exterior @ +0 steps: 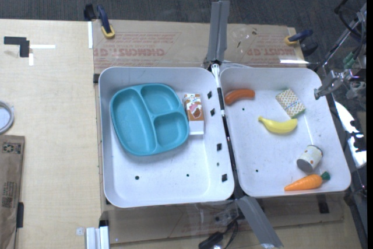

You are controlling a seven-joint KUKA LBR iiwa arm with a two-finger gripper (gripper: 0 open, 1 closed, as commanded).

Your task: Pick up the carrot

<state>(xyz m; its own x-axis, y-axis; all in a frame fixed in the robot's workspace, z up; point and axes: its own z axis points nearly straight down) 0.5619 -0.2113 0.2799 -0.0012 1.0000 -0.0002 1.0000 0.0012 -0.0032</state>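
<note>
The carrot (304,182) lay untouched in the right bin's (250,183) near corner, beside a small cup (309,157). Picking had not begun; I could not tell the end effector's state

Orange carrot (304,183) lies flat in right bin's (256,181) near corner.

Bright even overhead light, soft faint shadows; slightly soft focus, perhaps mild glare on white bins (116,183)
</note>
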